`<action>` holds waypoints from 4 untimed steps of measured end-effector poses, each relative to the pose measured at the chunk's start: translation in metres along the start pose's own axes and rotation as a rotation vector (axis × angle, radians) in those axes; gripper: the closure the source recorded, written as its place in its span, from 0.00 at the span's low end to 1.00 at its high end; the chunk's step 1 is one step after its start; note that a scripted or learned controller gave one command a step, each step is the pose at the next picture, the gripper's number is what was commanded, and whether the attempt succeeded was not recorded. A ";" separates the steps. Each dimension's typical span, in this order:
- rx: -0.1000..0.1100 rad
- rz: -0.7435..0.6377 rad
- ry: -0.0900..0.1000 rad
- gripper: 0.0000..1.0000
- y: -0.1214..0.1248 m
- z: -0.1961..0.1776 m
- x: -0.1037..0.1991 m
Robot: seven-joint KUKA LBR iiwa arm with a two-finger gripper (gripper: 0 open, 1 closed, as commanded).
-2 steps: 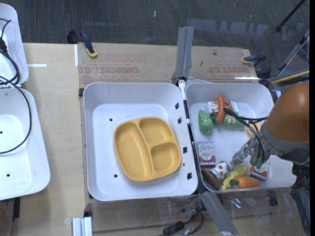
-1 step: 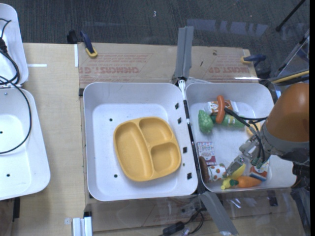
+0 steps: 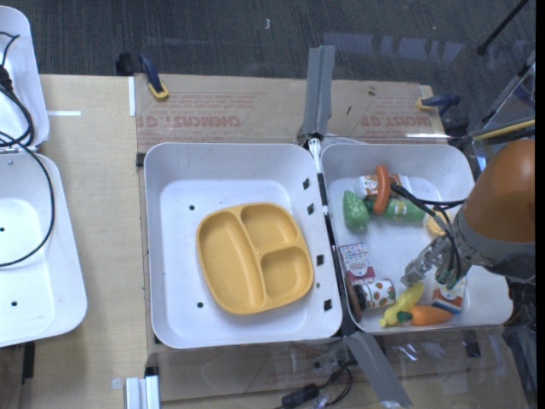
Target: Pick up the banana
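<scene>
Hand [image 3: 432,267] hangs low in the right bin [image 3: 464,164], its metal fingers [image 3: 419,269] slightly parted and gripping nothing, just above and to the right of the banana [image 3: 403,304]. From there, largest first: the wooden desk [image 3: 94,126] carries 2 shallow white bins side by side; the left bin [image 3: 170,228] holds a yellow divided plate [image 3: 254,257]. The right bin is crowded, with a green toy vegetable [image 3: 355,210], a small can [image 3: 375,294] and an orange carrot [image 3: 428,315] touching the banana along the near wall. The banana looks like a light, stiff, smooth plastic toy, likely slippery; gripping across its middle seems best, though room there is tight.
</scene>
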State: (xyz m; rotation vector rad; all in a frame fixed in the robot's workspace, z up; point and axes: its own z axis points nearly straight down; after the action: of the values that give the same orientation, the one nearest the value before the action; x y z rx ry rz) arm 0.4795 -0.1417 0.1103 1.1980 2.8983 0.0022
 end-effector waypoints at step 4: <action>0.007 0.672 0.005 0.00 0.010 0.020 0.010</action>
State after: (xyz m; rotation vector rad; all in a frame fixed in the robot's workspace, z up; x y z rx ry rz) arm 0.4799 -0.1274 0.0907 2.0918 2.3469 -0.0028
